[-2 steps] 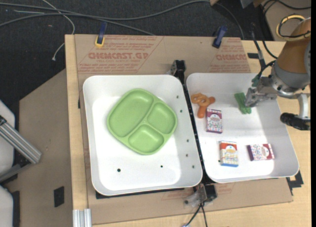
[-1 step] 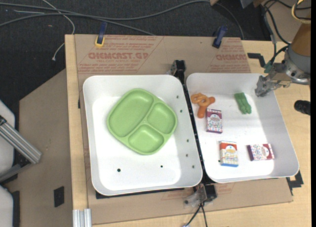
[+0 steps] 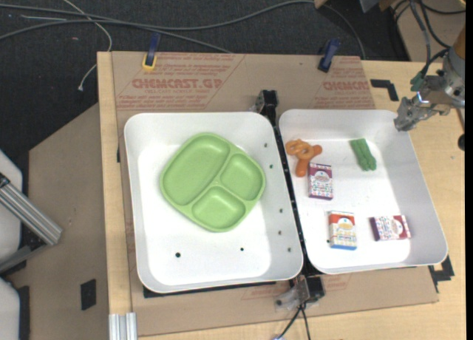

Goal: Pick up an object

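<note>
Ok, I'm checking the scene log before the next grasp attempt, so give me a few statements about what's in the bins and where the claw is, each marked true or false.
1. The green divided plate lies in the left bin. True.
2. The orange toy lies in the left bin beside the plate. False: it lies in the right bin, near its upper left corner.
3. The right bin holds three small printed boxes. True: one below the orange toy, and two nearer the front edge.
4. The claw grips the green block. False: the block lies on the bin floor, apart from the claw, which hangs over the bin's upper right corner.
</note>
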Tool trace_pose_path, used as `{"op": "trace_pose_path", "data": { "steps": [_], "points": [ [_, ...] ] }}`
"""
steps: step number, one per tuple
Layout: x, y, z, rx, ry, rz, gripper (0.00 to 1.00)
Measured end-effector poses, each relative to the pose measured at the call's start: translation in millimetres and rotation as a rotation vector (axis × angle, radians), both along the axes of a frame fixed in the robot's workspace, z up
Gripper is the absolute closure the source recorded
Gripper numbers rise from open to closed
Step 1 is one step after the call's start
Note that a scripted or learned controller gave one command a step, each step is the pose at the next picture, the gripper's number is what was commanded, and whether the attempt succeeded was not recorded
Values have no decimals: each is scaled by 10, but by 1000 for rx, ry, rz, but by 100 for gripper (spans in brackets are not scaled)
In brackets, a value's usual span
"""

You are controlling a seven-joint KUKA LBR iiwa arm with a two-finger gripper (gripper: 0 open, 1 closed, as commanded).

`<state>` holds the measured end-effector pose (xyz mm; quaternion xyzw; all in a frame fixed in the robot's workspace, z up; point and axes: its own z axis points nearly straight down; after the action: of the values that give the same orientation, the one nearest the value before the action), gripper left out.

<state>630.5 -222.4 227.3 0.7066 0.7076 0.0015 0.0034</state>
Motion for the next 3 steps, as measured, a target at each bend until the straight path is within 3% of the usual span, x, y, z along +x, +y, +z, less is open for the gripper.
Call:
{"op": "trace_pose_path", "data": {
  "steps": [1,3],
  "points": [
    [11,-2,266,1,1,0,100],
    [-355,971,11,6,11,3,100]
  ]
}}
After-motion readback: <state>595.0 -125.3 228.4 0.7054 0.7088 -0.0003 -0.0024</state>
